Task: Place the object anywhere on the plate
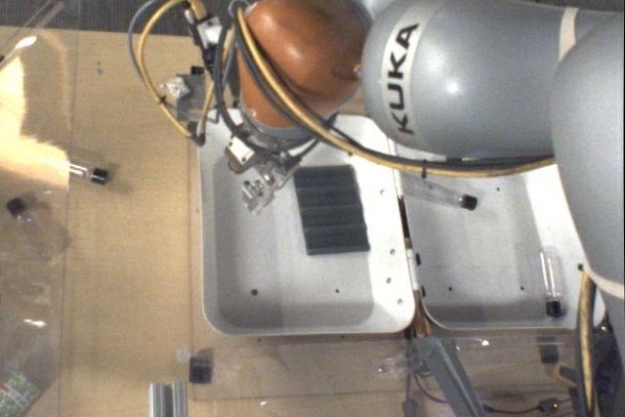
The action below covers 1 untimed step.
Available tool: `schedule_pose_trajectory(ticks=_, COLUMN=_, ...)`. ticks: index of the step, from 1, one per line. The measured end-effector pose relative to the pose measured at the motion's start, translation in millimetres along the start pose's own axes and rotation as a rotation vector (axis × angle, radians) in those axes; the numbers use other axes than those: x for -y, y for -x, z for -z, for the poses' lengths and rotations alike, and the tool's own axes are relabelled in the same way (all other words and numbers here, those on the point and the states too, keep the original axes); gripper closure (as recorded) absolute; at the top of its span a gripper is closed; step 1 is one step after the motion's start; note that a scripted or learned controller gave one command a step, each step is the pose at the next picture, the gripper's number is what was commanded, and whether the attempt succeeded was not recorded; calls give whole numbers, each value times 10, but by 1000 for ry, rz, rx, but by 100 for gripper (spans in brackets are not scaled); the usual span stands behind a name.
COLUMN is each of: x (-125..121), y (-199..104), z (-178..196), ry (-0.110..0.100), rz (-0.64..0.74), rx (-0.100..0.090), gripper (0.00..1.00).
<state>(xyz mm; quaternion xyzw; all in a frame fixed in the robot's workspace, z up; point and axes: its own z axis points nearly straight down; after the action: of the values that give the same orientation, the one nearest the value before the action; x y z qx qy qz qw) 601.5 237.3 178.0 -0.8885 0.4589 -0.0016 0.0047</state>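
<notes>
The gripper (259, 188) hangs just left of the dark ribbed plate (332, 208); whether it grasps anything, I cannot tell.

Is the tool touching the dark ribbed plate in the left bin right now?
Apart. In the camera view the tool sits left of the dark ribbed plate, with a strip of white bin floor showing between them.

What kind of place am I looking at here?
Probably a robotics test lab: a big grey KUKA-branded arm with looped cables, two shallow white bins on a cardboard-covered bench, and a black ribbed rectangular plate.
</notes>
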Motion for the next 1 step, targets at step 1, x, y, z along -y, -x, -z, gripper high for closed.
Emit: schedule_pose_trajectory(ticks=1, x=-322, y=223, z=467, ry=3, rz=752, rx=3, gripper=100)
